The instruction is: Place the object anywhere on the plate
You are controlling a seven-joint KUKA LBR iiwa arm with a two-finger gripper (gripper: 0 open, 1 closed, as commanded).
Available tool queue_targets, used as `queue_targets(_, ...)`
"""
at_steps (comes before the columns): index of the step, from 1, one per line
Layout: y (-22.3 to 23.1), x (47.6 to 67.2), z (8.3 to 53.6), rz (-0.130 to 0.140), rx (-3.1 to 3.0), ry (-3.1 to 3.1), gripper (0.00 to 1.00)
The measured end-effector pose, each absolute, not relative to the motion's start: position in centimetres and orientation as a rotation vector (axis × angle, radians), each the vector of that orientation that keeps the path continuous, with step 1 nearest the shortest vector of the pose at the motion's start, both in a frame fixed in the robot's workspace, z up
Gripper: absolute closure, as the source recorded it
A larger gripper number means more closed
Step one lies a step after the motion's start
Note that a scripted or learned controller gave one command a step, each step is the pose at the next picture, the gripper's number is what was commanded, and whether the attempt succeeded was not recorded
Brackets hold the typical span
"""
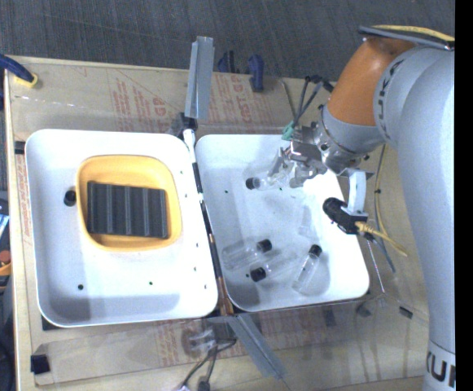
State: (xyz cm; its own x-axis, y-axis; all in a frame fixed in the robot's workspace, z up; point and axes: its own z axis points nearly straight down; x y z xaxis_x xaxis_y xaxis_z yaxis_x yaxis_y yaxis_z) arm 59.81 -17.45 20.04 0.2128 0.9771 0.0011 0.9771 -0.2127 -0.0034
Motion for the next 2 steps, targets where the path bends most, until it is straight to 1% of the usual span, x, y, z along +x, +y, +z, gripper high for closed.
queue_targets(1, -11.4, 60.3, 19.7, 0.007, -2.327, -2.102, 1.0)
queue_targets(2, -4.0, 62.5, 19.2, 0.002, -2.185, -2.257, 1.0)
